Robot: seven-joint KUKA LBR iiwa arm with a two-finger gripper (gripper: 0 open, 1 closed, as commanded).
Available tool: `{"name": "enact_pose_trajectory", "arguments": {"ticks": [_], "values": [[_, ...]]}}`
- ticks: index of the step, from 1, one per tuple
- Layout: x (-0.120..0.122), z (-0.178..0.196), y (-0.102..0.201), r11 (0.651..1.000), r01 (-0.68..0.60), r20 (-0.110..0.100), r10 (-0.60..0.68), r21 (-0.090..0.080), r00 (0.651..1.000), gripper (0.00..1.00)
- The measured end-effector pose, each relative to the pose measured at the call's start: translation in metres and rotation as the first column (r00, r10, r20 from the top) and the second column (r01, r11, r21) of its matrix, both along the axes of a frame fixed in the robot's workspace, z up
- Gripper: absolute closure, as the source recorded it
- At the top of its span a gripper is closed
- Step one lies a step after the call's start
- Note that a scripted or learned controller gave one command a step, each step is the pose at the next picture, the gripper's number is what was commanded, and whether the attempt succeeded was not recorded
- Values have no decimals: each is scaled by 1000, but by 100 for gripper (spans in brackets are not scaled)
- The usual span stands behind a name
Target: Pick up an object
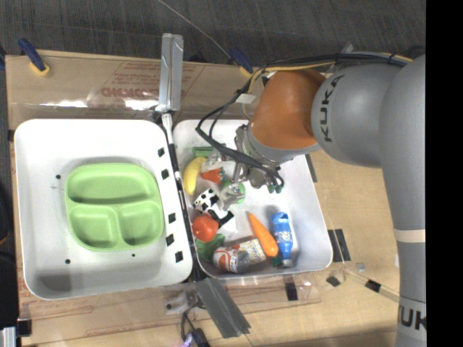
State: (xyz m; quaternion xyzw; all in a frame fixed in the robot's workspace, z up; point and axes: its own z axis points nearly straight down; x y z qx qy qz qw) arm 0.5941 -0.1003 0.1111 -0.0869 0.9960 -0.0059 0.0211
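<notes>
Gripper sits low in the right bin, over the clutter near the bin's left-centre; can't tell whether it is grasping anything. Right below and around it: banana, black-and-white die, tomato, carrot, blue bottle, can. Left bin holds a green divided tray.

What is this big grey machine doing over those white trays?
A grey robot arm reaches from the right into the right bin, which holds small toy items: a banana, a tomato, a carrot, a blue bottle and a can. Its gripper hangs low over the pile near the banana. The left bin holds a green divided tray.
</notes>
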Motion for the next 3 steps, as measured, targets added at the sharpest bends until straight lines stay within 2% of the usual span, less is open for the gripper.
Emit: {"name": "enact_pose_trajectory", "arguments": {"ticks": [1, 2, 3], "values": [[0, 0, 0, 1000, 0, 0, 0, 0, 1000, 0], [-21, 0, 5, 1000, 15, 4, -15, 2, 1000, 0], [-47, 0, -36, 982, -188, 1, 188, -2, 982, 0]]}}
